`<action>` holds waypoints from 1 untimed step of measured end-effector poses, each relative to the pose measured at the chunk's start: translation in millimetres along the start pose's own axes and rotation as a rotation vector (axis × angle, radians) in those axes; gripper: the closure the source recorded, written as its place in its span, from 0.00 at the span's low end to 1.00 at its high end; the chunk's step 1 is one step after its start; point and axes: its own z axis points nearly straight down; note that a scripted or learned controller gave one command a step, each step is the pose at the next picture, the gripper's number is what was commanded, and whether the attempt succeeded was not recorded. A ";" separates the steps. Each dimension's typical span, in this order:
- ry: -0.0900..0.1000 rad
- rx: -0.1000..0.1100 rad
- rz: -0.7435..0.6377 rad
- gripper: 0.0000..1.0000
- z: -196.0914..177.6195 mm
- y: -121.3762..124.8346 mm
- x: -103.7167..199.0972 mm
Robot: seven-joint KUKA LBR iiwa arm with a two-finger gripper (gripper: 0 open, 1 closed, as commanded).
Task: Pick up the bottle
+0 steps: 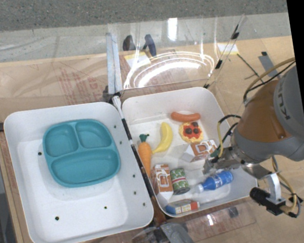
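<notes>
**Over the right bin: claw close to the bottle, nothing lifted yet**

Over the right-hand bin (217,102), the grey arm with its orange band reaches in from the right, and its claw (218,163) hangs low near the bin's right wall. The bottle (215,182), clear with a blue label and lying on its side, rests on the bin floor just below the claw, near the front right corner. It sits flat among the other items, so the pick looks not yet made.

Whether the claw is open or closed cannot be told; the wrist and cables crowd that spot.

Around the bottle lie a green can (179,180), a small carton (163,178), a flat red and white box (182,206), a carrot (145,154), a banana (163,137), a sausage (185,116), a pizza slice (191,132) and another small packet (203,149) just above the claw. The left bin (24,184) holds a teal divided plate (81,152).

Judging from this, the approach is largely done. Left to do: settle onto the bottle, grip it, and raise it clear of the bin. The can sits close to the bottle's cap end, so a nudge is a risk.
</notes>
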 end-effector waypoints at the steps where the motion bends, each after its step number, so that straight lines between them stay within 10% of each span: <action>1: 0.000 0.000 0.000 0.00 0.0 0.0 0.1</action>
